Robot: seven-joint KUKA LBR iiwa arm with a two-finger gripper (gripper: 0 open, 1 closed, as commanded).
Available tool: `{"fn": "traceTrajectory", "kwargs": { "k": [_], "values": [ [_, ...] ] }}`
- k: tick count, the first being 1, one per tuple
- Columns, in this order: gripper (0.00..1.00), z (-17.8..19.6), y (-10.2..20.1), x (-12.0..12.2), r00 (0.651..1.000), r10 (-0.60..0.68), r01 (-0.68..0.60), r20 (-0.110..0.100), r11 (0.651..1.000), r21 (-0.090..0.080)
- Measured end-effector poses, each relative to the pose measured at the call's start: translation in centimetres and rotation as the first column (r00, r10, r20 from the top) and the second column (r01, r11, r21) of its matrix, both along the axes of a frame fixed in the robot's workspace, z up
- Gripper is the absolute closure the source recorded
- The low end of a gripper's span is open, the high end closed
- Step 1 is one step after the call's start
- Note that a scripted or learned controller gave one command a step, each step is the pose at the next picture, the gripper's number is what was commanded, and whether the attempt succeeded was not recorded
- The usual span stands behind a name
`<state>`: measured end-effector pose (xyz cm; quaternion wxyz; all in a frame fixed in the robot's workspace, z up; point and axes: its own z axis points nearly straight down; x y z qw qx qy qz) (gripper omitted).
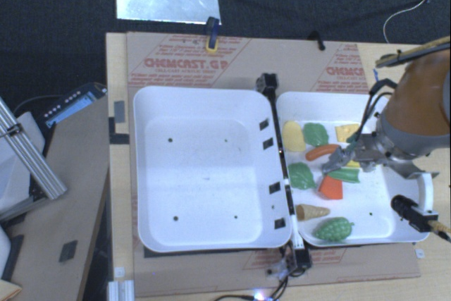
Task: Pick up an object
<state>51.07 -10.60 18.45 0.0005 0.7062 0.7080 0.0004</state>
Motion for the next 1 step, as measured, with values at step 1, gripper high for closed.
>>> {"fn": "traceTrajectory", "kwargs": {
  "k": [1],
  "values": [
    [0.0,-10.54,-0.14,-2.64,1.0,-0.003,0.003,-0.007,1.0,0.002]
  ]
}}
